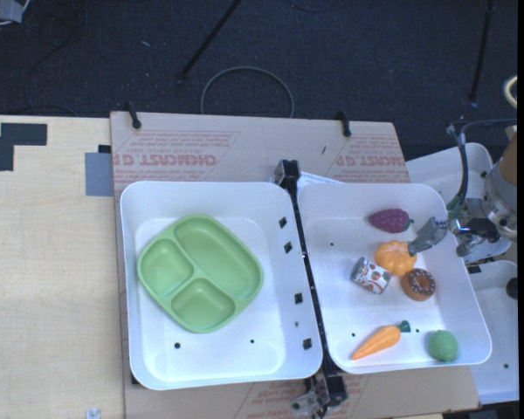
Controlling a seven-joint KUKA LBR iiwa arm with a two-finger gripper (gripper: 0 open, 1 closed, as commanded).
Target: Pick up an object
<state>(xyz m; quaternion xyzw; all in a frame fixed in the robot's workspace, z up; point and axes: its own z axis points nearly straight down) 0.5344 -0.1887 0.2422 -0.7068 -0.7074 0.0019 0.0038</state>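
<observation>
Claw (437,234) over right bin (332,321), just beside orange fruit (393,257).
We can't tell its grip state; we see the fruit lying mid-bin among purple berry (389,220), donut (418,284), can (370,276), carrot (377,341).

Right bin (332,339): 6 items bunched right of center, left strip and front-left corner open. Left bin (148,356): green tray (199,271) takes the middle, margins free.
</observation>
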